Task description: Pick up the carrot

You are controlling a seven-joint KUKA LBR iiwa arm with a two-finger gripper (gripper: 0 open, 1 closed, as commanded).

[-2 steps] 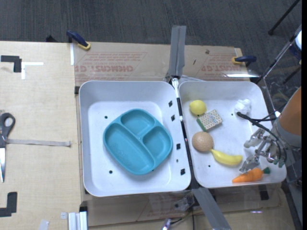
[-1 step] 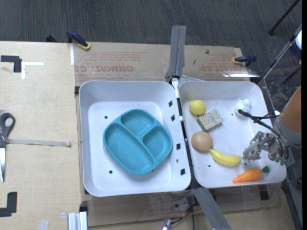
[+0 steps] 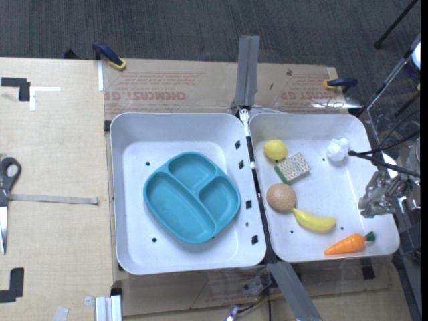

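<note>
The carrot (image 3: 348, 244), orange with a small green top, lies at the front right corner of the right bin (image 3: 314, 253), its tip pointing left. My gripper (image 3: 376, 201) hangs over the bin's right rim, up and to the right of the carrot and apart from it. Nothing shows between it and the carrot.
A banana (image 3: 314, 220), a brown round fruit (image 3: 281, 197), a lemon (image 3: 275, 150), a speckled block (image 3: 292, 168) and a white lump (image 3: 337, 150) share the right bin. The left bin (image 3: 124, 199) holds a blue divided plate (image 3: 192, 197). Scissors (image 3: 7, 186) lie on the bench at far left.
</note>
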